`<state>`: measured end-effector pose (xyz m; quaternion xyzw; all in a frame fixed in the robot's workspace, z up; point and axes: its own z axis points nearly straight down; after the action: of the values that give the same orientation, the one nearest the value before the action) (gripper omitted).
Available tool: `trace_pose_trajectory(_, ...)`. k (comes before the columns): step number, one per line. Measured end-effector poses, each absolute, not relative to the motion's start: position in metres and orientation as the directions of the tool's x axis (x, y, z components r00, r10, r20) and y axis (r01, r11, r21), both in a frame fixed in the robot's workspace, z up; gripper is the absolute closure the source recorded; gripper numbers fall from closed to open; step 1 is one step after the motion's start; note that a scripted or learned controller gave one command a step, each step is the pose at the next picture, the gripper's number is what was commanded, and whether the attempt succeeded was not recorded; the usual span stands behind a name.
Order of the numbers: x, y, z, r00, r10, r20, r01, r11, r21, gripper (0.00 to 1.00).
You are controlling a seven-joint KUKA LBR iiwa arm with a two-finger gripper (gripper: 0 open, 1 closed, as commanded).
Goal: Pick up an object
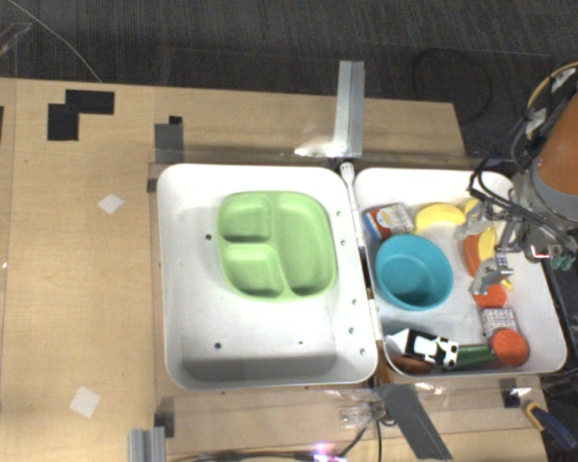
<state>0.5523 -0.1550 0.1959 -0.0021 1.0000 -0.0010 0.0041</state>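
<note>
Clutter crowds our target bin (557, 349) at the frame's right, so we hang our gripper (491, 275) above the orange items (502, 335); whether it grips anything, we cannot tell

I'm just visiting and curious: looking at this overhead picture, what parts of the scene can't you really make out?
- Claw: too small and cluttered in the camera view to tell whether it grips anything.
- Orange item beside it: partly covered by the claw, so its kind is unclear.
- Arm: cut off by the right edge.
- Black-and-white item in the right bin: too small to identify.
</note>
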Motion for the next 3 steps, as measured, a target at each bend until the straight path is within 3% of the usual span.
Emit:
trace_pose_trajectory(1,0.585,-0.161,0.091,-0.988,0.15,-0.019,0.15,0.989,-0.001,0.0)
trace_pose_trajectory(2,0.543,-0.128,0.091,-0.991,0.131,-0.018,0.131,0.991,-0.001,0.0)
trace_pose_trajectory(3,0.622,-0.154,0.091,-0.976,0.215,-0.016,0.215,0.977,0.001,0.0)
